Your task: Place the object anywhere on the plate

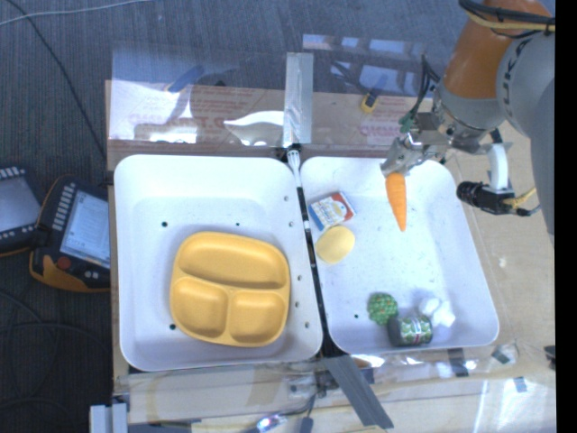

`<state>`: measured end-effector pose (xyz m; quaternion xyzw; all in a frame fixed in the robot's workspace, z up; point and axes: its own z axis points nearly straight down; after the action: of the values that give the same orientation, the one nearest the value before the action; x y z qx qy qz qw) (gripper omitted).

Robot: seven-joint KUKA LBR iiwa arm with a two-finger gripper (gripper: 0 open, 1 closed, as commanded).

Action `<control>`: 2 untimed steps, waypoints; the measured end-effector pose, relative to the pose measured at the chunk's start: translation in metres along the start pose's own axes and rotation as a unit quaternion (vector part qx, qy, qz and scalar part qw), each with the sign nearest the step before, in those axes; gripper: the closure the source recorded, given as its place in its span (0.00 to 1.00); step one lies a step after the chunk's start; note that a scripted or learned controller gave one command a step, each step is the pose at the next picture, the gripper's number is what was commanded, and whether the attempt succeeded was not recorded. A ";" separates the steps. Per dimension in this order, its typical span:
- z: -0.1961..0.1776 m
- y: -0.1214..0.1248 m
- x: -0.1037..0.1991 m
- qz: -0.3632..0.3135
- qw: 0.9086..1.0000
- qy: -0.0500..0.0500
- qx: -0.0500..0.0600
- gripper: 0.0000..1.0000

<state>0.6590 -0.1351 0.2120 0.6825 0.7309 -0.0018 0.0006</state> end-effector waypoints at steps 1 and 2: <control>0.029 -0.016 0.075 -0.096 0.995 0.002 0.000 1.00; 0.028 -0.030 0.152 -0.246 0.969 0.002 -0.001 1.00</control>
<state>0.6190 0.0143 0.1834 0.4814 0.8765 0.0003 -0.0008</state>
